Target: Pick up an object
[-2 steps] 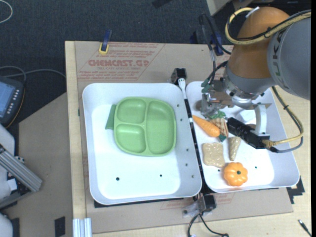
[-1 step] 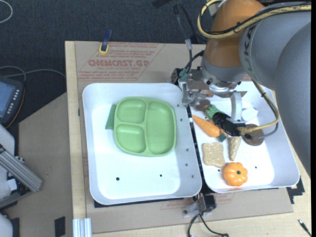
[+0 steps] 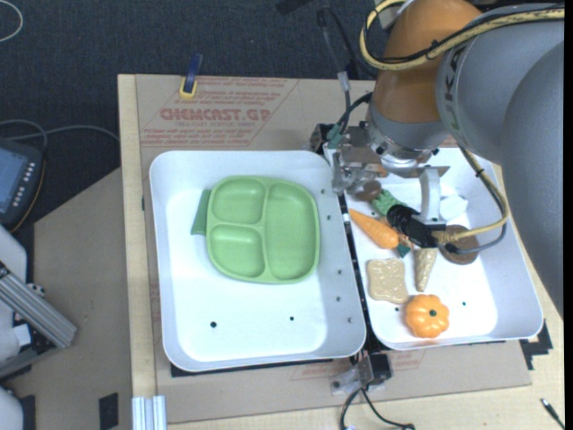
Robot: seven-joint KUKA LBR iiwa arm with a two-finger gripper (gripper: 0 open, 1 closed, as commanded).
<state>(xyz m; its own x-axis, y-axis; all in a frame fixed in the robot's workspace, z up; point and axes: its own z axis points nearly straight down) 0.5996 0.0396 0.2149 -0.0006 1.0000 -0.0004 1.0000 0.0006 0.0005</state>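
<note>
Gripper low over upper-left corner of right bin; grip state unreadable.

Grey two-finger gripper [image 3: 360, 179] sits just under the orange wrist band at frame centre-right, down by the upper-left corner of the shallow white right bin [image 3: 506, 316], close to the wall it shares with the left one. Cannot tell how far it is open; nothing seen held. Orange plastic carrot with green top [image 3: 374, 228] lies just below and right of the gripper, slanted, very near it; contact cannot be made out. Below the carrot: beige square cracker [image 3: 388, 280], pale wedge-shaped piece [image 3: 424, 267], small orange toy pumpkin [image 3: 425, 316]. Shallow white left bin [image 3: 179, 303] holds a light green three-compartment plastic plate [image 3: 264, 229], well apart from the gripper.
</note>
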